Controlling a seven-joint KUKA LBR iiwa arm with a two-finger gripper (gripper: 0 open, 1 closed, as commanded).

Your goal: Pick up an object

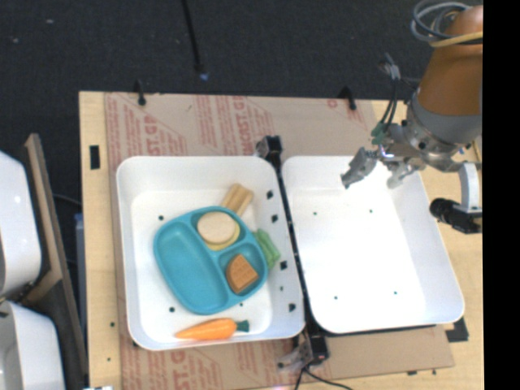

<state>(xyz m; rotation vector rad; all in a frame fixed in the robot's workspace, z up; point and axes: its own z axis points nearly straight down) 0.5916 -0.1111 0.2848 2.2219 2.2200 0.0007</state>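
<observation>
Left bin (pixel 130 218), toward the table's (pixel 187 120) left side: blue divided tray (pixel 183 270) lying roughly in the middle, tilted. A round tan cookie-like piece (pixel 218 228) sits in the tray's upper compartment, a brown toast-like piece (pixel 242 274) in the lower right compartment. Tan wooden block (pixel 237 197) just beyond the tray's far edge, touching or nearly touching it. Green piece (pixel 269 249) pokes out at the tray's right edge, partly hidden. Orange carrot (pixel 213 329) with green tip lies along the bin's near wall, apart from the tray. Right bin (pixel 422 299) sits beside the left one, walls touching in the middle. Claw (pixel 378 169) hangs over the right bin's far edge, near the table's far right corner, fingers spread apart, nothing between them. Arm (pixel 447 80) enters from the right.
</observation>
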